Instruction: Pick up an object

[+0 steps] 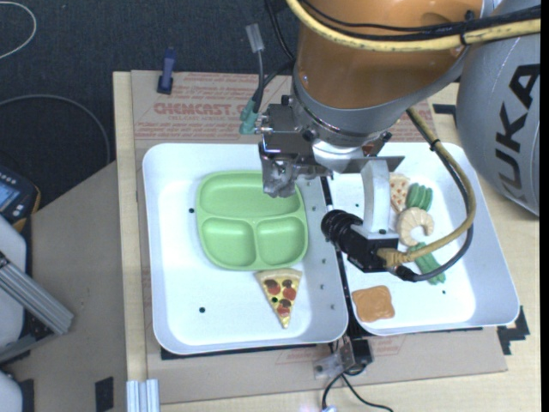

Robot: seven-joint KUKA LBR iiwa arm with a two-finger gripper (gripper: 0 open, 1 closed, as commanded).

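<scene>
Since the task names no single item, we list every candidate. In the left bin (167, 256): a green divided tray (249, 226) near the centre, and a toy pizza slice (281, 294) just beside the tray's near right corner, its point facing the bin's front edge. In the right bin (480, 264): a shrimp (416, 223), a green bean-like piece (420, 197) just behind it, a speckled cracker-like piece (398, 191) to the left of these, and a flat brown slab (372, 303) near the front left corner. The gripper (279, 178) hangs over the tray's far right compartment; we see nothing between its fingers, but we cannot tell how far apart they stand. The arm's orange band (386, 24) sits above, with a yellow hose (446, 239) looping down over the right bin. Both bins rest on a cardboard sheet (206, 97).
</scene>
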